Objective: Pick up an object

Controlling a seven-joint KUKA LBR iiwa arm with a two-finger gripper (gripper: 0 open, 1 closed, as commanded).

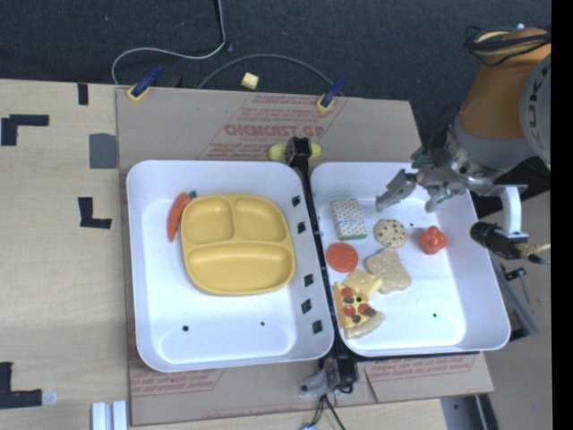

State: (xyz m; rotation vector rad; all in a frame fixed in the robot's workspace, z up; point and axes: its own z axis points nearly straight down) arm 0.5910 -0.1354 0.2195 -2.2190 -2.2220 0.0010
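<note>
Nearest the camera, at the front of the right bin [479, 330], lies a toy pizza slice [357, 305] with red and dark toppings, touching a pale heart-shaped biscuit [390, 270] just behind it. A red-orange disc [341, 257] sits to their left near the divider, and behind that a small speckled block with a green base [347, 218] stands close to the bin's left wall. A round chocolate-chip cookie [389, 232] lies between the block and a small red strawberry-like piece [432, 239]. The gripper [414, 193] hangs over the rear of this bin with its two fingers spread apart and nothing between them: one fingertip [391, 196] points down-left just above the cookie, the other sits just behind the red piece. The cookie is therefore just in front of the open fingers, slightly toward the left one, not enclosed by them. The grey arm with its orange band [501, 88] enters from the right. In the left bin [152, 330] rests a yellow divided plate [237, 243], with an orange toy carrot [177, 215] lying against its left edge.
</note>
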